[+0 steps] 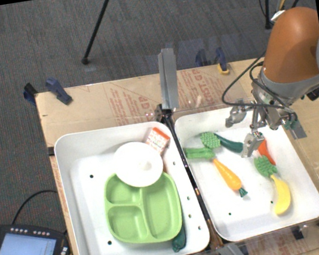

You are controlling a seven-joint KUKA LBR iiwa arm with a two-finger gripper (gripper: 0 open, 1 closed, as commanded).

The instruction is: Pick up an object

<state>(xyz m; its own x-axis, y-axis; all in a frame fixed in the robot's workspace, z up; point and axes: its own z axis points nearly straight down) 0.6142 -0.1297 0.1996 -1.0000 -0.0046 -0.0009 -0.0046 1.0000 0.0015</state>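
**Camera view: my gripper hangs over a crowded right bin**

My gripper [256,132] hovers over the right bin [301,160], fingers spread and clasping nothing, just above a red-orange toy with a green top [264,154]. A banana [281,194] lies just below it, an orange carrot [229,176] to its left, and a green toy vegetable [222,141] further up. The risk, as I judge it: the pieces sit close, so closing here could pinch two at once or nudge the small one aside, leaving my fingers shut on air.
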